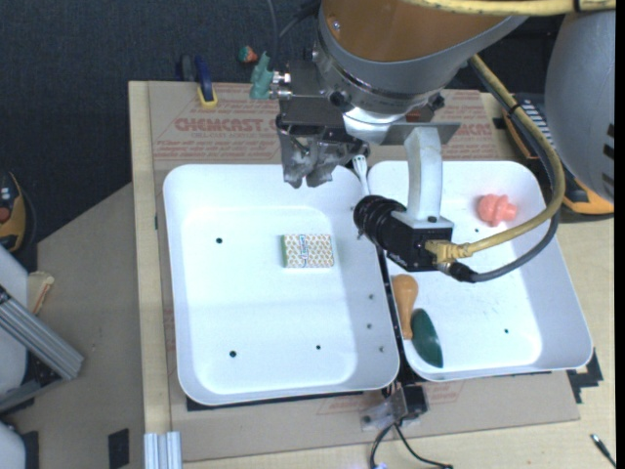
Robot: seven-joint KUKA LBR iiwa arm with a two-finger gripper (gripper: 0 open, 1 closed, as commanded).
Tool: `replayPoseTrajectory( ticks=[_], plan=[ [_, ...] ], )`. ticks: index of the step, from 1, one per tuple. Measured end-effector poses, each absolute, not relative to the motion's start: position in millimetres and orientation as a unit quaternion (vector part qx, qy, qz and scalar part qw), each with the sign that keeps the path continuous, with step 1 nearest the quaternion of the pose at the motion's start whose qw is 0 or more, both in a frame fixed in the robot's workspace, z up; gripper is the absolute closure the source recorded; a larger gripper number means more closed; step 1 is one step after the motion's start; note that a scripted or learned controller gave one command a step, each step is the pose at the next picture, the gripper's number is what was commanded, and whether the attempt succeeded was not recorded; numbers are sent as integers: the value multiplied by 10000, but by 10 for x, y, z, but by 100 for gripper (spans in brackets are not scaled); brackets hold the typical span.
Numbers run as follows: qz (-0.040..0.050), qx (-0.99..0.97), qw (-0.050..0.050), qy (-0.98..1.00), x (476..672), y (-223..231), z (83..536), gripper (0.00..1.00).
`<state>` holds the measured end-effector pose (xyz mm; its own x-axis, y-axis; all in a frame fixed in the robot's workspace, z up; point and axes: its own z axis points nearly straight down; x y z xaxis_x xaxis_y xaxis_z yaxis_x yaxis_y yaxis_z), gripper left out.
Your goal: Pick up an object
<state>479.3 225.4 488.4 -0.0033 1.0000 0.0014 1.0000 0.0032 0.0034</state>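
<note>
A small flat rectangular patterned sponge-like pad (pixel 309 250), lying in the left white bin (pixel 195 291) below the tool (pixel 314 169), whose grip state I cannot tell, looks light, soft and best pinched across its short sides.

Even, diffuse light from above fills the scene, bright enough that the two white bins (pixel 264 360) come close to washing out, though no hard glare spots show. Shadows are soft: a faint grey one lies under the tool (pixel 314 169) on the left bin's far wall. The dark carpet around the desk (pixel 156 262) stays dim and grainy. The arm's orange band (pixel 410 18), nearest the lens, is blurred. Fine detail across the frame is slightly soft and noisy.
</note>
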Motion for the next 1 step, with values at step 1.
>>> replayPoseTrajectory(
  ticks=[1],
  plan=[
    [34, 7063, 12, 7079, 4791, 2247, 5383, 100]
  ],
)
